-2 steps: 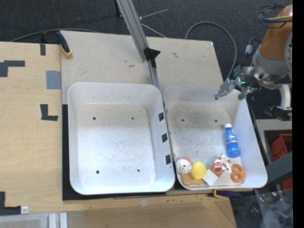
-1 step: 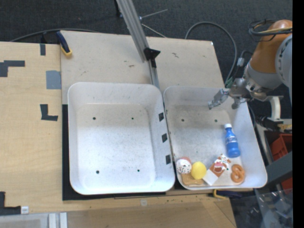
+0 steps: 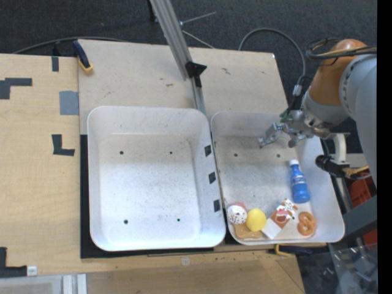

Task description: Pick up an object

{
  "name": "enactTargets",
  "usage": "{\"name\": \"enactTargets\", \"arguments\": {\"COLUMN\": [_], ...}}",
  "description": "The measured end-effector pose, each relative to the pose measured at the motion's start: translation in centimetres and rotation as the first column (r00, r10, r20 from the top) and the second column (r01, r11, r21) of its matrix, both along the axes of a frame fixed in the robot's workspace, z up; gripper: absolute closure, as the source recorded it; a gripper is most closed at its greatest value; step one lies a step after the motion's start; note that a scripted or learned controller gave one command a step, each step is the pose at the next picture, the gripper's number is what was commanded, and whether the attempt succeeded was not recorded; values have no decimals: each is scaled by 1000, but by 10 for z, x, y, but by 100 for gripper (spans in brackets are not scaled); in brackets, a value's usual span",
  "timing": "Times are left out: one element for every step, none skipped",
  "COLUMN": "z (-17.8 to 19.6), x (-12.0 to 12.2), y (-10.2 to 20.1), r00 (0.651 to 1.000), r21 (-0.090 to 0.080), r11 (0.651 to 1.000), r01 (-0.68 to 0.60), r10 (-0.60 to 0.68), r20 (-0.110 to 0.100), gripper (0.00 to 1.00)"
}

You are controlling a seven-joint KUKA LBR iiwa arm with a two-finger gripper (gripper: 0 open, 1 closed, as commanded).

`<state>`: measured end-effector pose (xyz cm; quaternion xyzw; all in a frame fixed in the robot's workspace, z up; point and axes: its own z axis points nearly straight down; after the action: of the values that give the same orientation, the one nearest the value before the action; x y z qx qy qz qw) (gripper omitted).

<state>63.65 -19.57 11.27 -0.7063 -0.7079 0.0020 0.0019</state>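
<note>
My two-finger metal end effector (image 3: 274, 135) hangs over the upper part of the right-hand shallow white bin (image 3: 245, 164); whether it is open I cannot tell, and nothing is visibly held. Candidate objects crowd the bin's lower edge: blue plastic bottle (image 3: 299, 182), yellow ball (image 3: 256, 219), pretzel-shaped orange toy (image 3: 305, 223).

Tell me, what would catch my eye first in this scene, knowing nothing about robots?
Probably the grey arm with its orange band reaching in from the right, its pincer poised over the upper part of the right bin. Next, the bright cluster along that bin's near edge: a blue bottle, a yellow ball and a pretzel-shaped toy. The left bin beside it shows only bare white floor.
</note>
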Motion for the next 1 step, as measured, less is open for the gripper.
{"name": "enactTargets", "arguments": {"z": [-26], "x": [-1], "y": [1], "r00": [1000], "r21": [-1], "r11": [1000], "r01": [0], "r10": [0], "r20": [1], "gripper": [0]}}
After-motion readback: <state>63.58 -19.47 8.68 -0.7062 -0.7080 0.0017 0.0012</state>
